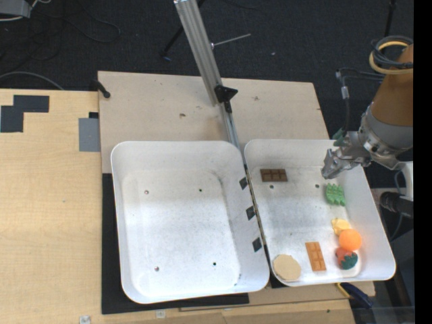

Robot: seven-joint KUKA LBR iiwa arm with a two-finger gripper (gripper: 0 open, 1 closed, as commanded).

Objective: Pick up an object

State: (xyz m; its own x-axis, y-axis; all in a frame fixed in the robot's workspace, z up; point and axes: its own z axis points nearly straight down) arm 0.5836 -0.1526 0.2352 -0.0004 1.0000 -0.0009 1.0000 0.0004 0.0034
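Gripper point(333, 169) hangs over the right bin point(378, 211), at its far right side, just above a green piece point(335, 194). Whether it is open or shut, I cannot tell: the tips are a grey blur against the white floor. Nothing shows between them.

That green piece is the nearest thing to the tool. Small, bright green, ridged or knobbly on top, a bit like a toy vegetable. It lies flat on the bin floor, close to the right wall, its long axis running roughly toward and away from the camera, tilted a touch.

Working from the green piece: nearer the camera sits a small yellow bit point(341, 225), and touching that an orange ball point(349, 239). Just nearer again, a red and green lump point(347, 258) in the bin's near right corner. Left of that, an orange bar point(314, 256), long axis near to far, and beside it a tan disc point(287, 267) at the near left corner. Far left of the green piece, well apart, a brown block point(273, 175) lies crosswise.

The left bin point(121, 201) sits beside, walls touching along the middle.
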